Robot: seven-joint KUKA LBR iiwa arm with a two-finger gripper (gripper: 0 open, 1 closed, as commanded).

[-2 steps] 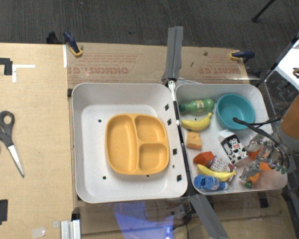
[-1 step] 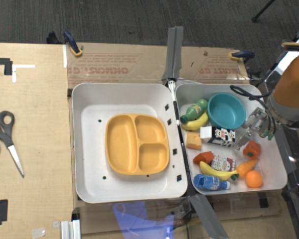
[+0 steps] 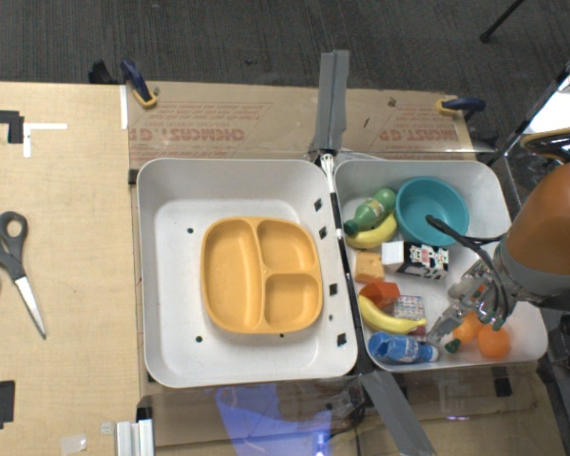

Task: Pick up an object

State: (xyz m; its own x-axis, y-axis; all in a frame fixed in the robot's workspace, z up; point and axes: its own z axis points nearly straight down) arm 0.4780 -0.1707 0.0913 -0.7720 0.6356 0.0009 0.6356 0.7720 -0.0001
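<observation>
The gripper (image 3: 453, 322) hangs low in the right bin (image 3: 499, 180) beside an orange (image 3: 494, 342), while a yellow divided plate (image 3: 262, 275) fills the left bin (image 3: 161, 274).

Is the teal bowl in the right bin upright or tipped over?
Upright. The teal bowl sits in the right bin with its round opening facing up, so its inside shows.

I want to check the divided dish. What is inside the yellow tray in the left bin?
The yellow tray shows three bare compartments, with nothing lying in them. What lies under it is covered.
</observation>
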